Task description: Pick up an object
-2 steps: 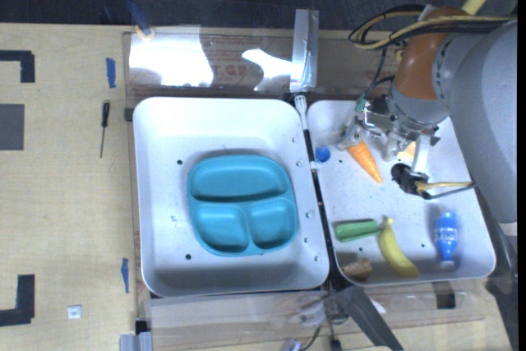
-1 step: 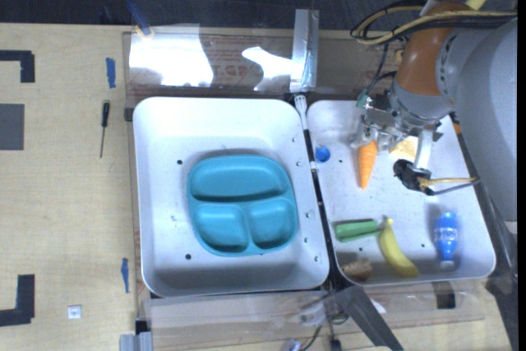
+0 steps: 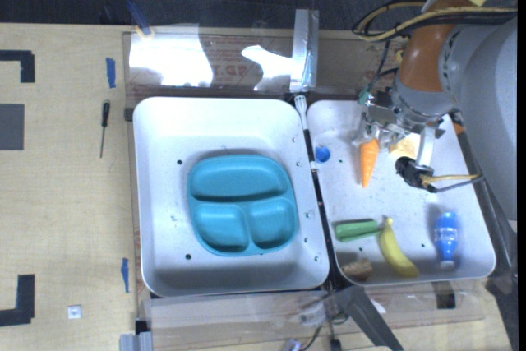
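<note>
Above the carrot hangs the claw

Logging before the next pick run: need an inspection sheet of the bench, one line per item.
Surface: two white bins; left bin, right bin.
Job's things: carrot, banana, green piece, blue bottle, small blue ball in right bin.
Clutter: blue divided tray in left bin.
Grippers: gripper above carrot's top.
Cables: black and yellow loops at the wrist.
Surroundings: screwdriver on bench.
</note>
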Robot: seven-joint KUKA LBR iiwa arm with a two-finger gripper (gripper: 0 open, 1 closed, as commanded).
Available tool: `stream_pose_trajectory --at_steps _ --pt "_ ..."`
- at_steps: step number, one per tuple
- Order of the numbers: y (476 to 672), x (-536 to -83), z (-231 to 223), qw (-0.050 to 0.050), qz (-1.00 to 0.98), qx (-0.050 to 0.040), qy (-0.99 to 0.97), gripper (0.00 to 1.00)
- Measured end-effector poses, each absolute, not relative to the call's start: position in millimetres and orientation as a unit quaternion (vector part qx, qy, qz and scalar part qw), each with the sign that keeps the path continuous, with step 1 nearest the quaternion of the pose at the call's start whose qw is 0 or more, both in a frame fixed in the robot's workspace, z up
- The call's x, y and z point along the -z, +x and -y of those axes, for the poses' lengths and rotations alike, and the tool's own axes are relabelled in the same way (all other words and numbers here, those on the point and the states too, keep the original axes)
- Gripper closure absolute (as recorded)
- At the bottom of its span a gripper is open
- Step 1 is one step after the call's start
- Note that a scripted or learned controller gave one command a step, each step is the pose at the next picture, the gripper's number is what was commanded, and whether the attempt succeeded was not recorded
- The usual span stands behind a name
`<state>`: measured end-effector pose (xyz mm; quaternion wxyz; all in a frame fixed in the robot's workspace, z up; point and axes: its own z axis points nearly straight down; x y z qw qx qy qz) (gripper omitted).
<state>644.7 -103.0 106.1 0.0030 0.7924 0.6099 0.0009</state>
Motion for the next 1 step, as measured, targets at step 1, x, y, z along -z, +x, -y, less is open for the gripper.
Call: stream_pose_trajectory --at_steps 1 --pt "628.2 -186.7 31.8 0.001 -0.622 -0.0025 0.783 1.00"
